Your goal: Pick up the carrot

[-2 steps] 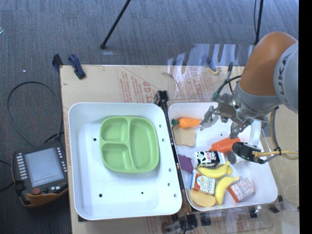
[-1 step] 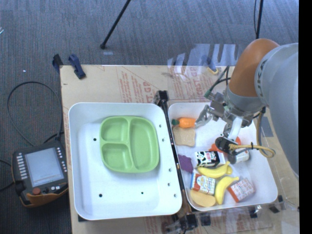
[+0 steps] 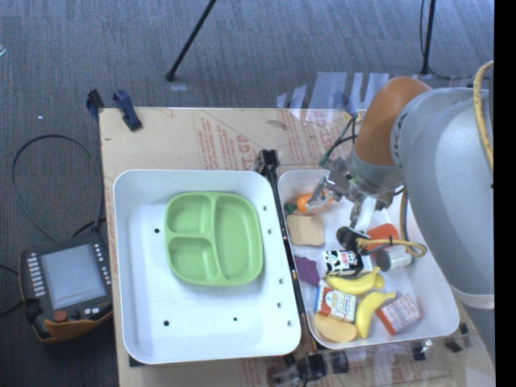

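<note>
Two bins share the surface; my landmark is the green plate point(image 3: 214, 238) in the left one. Right of it, past the bin wall, lies the carrot point(image 3: 305, 203), small, orange, likely light, stiff, smooth plastic. My fingers point(image 3: 329, 189) hang just right of it; I cannot tell their spread. I judge a grip across its thick middle best.

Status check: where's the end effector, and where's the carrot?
End effector low in right bin, at its far-left corner. Carrot right at its tip; grasp not confirmed. Bread slice just beside the carrot.
</note>
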{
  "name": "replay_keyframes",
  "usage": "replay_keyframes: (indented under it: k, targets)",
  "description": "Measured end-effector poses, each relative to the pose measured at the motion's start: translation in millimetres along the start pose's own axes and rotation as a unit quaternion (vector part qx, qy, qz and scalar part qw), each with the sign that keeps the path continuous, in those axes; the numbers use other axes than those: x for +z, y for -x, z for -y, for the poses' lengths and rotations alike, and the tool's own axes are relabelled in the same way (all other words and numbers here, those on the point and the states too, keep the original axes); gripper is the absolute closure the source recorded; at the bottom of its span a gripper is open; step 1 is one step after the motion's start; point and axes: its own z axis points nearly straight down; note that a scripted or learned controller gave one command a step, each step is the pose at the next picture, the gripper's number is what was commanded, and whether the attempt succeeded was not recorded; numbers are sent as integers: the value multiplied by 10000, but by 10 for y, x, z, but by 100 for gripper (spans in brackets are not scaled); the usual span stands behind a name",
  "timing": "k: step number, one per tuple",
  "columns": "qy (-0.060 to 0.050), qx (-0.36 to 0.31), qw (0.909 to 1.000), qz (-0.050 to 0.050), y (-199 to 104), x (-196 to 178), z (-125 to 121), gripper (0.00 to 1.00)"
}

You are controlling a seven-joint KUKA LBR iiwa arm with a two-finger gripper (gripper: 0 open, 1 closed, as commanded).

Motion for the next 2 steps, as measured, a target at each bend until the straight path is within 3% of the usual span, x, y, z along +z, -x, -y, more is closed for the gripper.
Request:
replay_keyframes:
  k: [1, 2]
  targets:
    - [-174, 404, 9990, 17, 33, 138, -24, 0]
    - [-272, 2437, 9695, 26, -31, 131, 24, 0]
